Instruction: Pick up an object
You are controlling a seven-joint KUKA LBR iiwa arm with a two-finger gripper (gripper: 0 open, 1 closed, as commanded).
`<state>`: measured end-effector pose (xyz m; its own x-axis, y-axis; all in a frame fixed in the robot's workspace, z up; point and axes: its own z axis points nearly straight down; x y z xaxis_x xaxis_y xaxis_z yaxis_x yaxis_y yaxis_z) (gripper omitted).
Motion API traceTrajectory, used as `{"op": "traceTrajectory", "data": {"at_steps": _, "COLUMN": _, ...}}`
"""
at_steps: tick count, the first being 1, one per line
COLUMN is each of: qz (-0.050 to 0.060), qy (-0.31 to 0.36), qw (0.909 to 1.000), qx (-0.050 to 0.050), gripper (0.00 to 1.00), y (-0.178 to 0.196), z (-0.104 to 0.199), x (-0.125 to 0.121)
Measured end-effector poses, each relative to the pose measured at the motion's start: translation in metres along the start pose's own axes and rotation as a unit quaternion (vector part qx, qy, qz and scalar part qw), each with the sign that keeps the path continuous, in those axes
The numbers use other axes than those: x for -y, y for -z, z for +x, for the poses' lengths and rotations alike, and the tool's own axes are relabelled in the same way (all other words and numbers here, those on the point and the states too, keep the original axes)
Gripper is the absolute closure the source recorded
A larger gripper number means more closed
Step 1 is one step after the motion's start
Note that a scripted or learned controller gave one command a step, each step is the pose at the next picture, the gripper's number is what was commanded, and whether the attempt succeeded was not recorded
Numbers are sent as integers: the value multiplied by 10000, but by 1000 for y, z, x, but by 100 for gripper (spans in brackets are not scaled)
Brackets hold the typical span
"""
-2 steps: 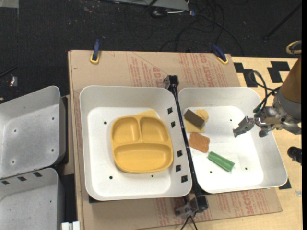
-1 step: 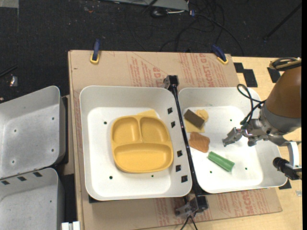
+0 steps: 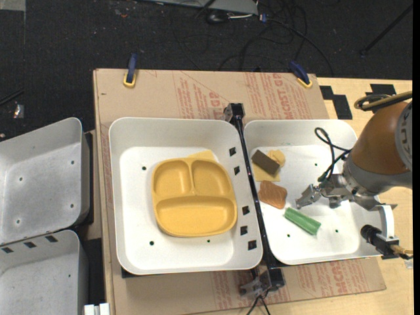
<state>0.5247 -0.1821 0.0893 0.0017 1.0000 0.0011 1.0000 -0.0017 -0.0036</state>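
— What do we see on the bench?

— We see two white bins side by side on a cardboard sheet. The left bin (image 3: 131, 176) holds a yellow divided plate (image 3: 194, 197), lying flat near its middle. The right bin (image 3: 341, 245) holds the smaller things.

— Which things are those?

— We count a green stick (image 3: 302, 220) lying at a slant near the middle of the bin floor, an orange-brown block (image 3: 273, 193) just up and left of it, and a dark brown block (image 3: 266, 162) further up, touching a pale yellow piece (image 3: 278, 157) behind it.

— Where is the arm?

— We see it reaching in from the right, its orange band (image 3: 384, 143) over the right bin's far side. The gripper (image 3: 308, 197) hangs low over the bin floor, just above the upper end of the green stick and to the right of the orange-brown block.

— And the jaws?

— We see them spread apart with nothing between them; every object lies on the bin floor, and the green stick is the nearest to the fingertips.
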Motion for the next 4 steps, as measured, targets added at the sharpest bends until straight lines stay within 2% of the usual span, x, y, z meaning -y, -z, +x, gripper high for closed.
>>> {"op": "traceTrajectory", "data": {"at_steps": 1, "qz": -19, "qy": -4, "qw": 10000, "qx": 5, "gripper": 100, "y": 13, "z": 0, "x": -1}}
{"op": "traceTrajectory", "data": {"at_steps": 2, "qz": -41, "qy": 26, "qw": 10000, "qx": 11, "gripper": 100, "y": 64, "z": 10, "x": -5}}
{"op": "traceTrajectory", "data": {"at_steps": 3, "qz": -43, "qy": 20, "qw": 10000, "qx": 16, "gripper": 100, "y": 108, "z": 7, "x": -1}}
{"op": "traceTrajectory", "data": {"at_steps": 4, "qz": -34, "qy": 22, "qw": 10000, "qx": 12, "gripper": 100, "y": 126, "z": 6, "x": -2}}
